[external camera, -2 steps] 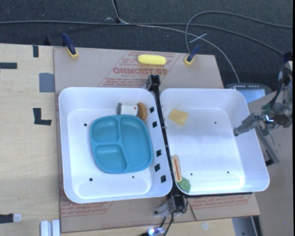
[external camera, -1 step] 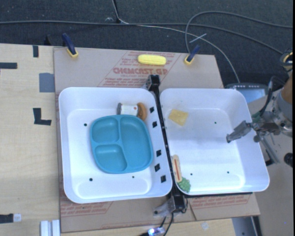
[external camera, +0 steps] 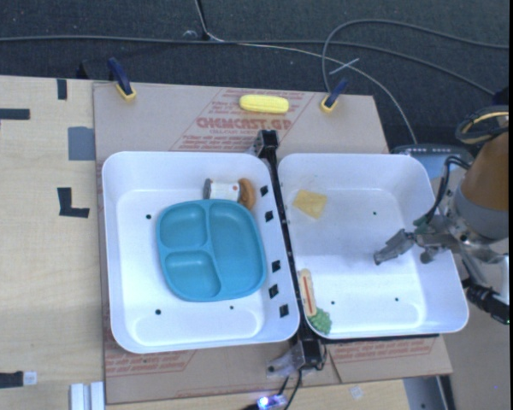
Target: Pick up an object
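Note:
My gripper [external camera: 408, 251] hangs over the right part of the right bin [external camera: 410, 171], reaching in from the right. Its fingers are spread open with nothing between them. A pale yellow flat piece [external camera: 309, 203] lies in that bin's upper left, well apart from the gripper. An orange carrot-like toy with a green end [external camera: 309, 295] rests against the bin's lower left wall. The left bin [external camera: 124, 254] bears a blue divided plate [external camera: 211, 250]. A small white and brown item [external camera: 232, 191] sits just above the plate.
A yellow banana-shaped toy [external camera: 263, 103] lies on the cardboard sheet behind the bins, between two clamps [external camera: 120, 79]. Black clips [external camera: 268, 143] join the bins along their shared wall. Cables run across the dark floor at the back.

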Motion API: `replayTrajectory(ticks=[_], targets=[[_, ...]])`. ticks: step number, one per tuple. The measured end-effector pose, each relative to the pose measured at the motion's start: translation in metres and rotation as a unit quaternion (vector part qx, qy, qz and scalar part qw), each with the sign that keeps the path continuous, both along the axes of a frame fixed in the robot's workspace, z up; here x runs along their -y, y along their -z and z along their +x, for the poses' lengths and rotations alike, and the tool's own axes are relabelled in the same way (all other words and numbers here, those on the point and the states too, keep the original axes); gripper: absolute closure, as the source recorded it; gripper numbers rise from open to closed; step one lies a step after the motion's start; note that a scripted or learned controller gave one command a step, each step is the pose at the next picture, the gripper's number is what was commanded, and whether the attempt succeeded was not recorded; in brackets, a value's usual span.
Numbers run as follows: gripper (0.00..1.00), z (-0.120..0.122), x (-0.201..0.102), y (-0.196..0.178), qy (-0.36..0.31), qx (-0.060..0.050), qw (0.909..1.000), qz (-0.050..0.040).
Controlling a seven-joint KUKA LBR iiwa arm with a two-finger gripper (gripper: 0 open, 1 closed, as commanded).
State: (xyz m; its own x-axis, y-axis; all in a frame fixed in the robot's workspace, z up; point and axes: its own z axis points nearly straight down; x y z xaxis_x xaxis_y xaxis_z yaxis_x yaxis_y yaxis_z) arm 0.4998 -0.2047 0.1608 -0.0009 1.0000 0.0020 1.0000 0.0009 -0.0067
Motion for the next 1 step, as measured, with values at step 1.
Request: replayTrajectory(ticks=[1], targets=[[0.0,-0.0024,0.0002,0.0437,0.0,0.0,1.0,-0.0003]])
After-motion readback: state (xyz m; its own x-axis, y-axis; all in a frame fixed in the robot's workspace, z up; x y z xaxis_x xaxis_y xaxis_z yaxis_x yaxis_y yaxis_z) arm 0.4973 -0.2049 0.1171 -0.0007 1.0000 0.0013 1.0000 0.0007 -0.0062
